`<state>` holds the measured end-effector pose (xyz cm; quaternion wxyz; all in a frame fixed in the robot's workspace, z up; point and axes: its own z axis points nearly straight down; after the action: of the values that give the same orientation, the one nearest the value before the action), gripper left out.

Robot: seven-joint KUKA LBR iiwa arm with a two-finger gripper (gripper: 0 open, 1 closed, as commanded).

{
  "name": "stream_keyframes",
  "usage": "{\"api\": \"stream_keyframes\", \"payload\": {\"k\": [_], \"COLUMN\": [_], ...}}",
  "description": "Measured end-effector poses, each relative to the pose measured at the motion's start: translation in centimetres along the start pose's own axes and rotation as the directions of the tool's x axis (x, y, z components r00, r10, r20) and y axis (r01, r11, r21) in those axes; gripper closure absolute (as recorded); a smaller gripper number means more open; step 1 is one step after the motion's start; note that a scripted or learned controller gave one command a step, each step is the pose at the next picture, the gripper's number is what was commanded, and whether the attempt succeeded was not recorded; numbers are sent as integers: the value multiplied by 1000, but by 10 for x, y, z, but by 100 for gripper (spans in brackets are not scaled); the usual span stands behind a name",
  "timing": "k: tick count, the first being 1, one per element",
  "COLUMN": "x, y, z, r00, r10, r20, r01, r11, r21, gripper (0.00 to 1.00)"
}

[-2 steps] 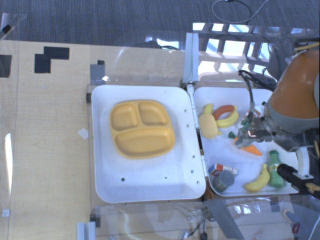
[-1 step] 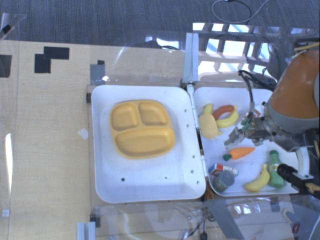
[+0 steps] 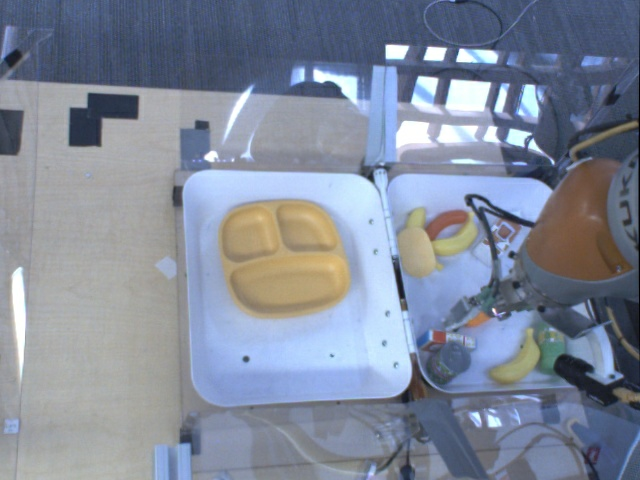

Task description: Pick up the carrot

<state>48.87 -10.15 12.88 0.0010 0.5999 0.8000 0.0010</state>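
Camera view: right bin [image 3: 520, 193], lower middle, carrot [image 3: 478, 319], orange, lying just beside pincer [image 3: 468, 315]. Pincer lowered over it; how far open cannot be told. Banana [image 3: 516, 359] near, to the right. Left bin [image 3: 200, 298]: yellow divided plate [image 3: 285, 258].

Mounted above the table [image 3: 90, 268], fixed, looking down at a slant. Set far enough back to take in both white bins whole: left bin [image 3: 290, 378] near the middle of the frame, right bin [image 3: 500, 190] toward the right side. Faces away from the near table edge, with grey carpet floor [image 3: 200, 18] across the top of the frame beyond the table's far edge. Arm [image 3: 585, 233] entering from the right, large and close under the lens, covering part of the right bin. Near edge of both bins close to the bottom of the frame.
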Motion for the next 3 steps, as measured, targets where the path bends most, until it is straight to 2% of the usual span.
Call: {"api": "stream_keyframes", "payload": {"k": [1, 2, 3], "x": [-33, -34, -34], "y": [37, 40, 40], "z": [41, 30, 30], "r00": [999, 999, 999], "r10": [-42, -43, -43], "r20": [1, 3, 3], "r01": [42, 43, 43], "r11": [999, 999, 999], "r21": [-5, -13, -12], "gripper": [0, 100, 0]}}
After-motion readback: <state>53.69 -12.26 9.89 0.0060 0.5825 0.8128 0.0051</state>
